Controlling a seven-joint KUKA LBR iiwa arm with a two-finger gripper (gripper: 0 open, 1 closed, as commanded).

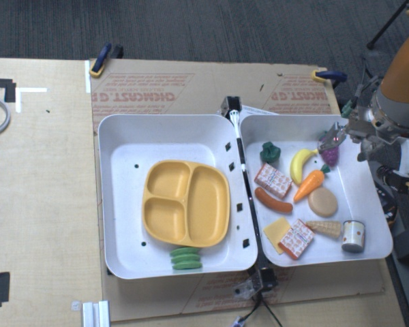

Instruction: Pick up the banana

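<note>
The banana (301,165) lies in the right bin (368,247), in its upper middle area, curved and roughly upright in the camera view. Its lower end is just beside the top of the carrot (308,186), which lies at a slant to its lower right. A green broccoli piece (270,152) sits to the banana's left, and a purple item (330,154) sits to its right, near the bin's upper right corner.

The arm enters at the right edge of the view. The end effector (335,136) is at the upper right corner of the right bin, directly above the purple item and apart from the banana. Whether it is released or clenched cannot be determined; nothing is visibly grasped.

Other contents of the right bin: a red-and-white packet (273,180), a sausage (273,200), a round tan cookie (322,201), a cheese wedge (278,231), a second packet (298,239), a cone (325,228) and a small can (353,236).

The left bin (123,251) holds a yellow divided plate (187,203) at its centre and a green pea pod (185,258) just below the plate. Both bins rest on a cardboard sheet (157,90) on the table (41,196).
</note>
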